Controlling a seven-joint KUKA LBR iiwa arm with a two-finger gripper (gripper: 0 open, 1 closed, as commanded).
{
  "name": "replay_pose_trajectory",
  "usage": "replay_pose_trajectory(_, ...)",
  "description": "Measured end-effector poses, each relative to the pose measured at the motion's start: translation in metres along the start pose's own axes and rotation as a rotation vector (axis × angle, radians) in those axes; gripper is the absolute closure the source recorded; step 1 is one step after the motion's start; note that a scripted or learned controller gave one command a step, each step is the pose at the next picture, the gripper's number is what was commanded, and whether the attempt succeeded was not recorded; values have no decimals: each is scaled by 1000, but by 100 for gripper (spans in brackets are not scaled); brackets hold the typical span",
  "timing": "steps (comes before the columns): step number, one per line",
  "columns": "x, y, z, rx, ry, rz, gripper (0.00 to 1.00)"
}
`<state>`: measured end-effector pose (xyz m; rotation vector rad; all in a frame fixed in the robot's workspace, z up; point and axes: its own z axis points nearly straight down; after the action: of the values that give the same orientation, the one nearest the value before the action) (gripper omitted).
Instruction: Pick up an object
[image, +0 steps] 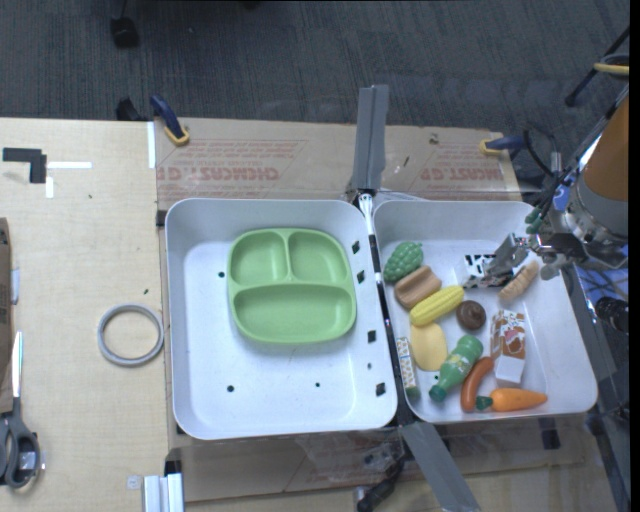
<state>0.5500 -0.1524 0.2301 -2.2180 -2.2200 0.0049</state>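
My gripper (527, 262) hangs over the upper right part of the right bin (570, 330), its fingers open. A tan bread-like toy (518, 284) lies tilted just below it, close to the fingertips, and I cannot tell whether they touch it. A black-and-white item (481, 265) sits just left of the gripper. Lower in the same bin lie a corn cob (437, 304), a brown round piece (471, 316), a red-and-white carton (508, 346) and a carrot (517, 400).
A green leafy toy (403, 260), a hot dog (416, 285), a yellow fruit (428, 346), a green bottle (456, 366) and a red pepper (475, 382) crowd the right bin's left half. The left bin (200, 380) holds a green divided plate (291, 285). A tape ring (131, 333) lies on the bench.
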Motion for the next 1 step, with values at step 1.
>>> replay_pose_trajectory(1,43,18,88,-2,-1,-60,0)
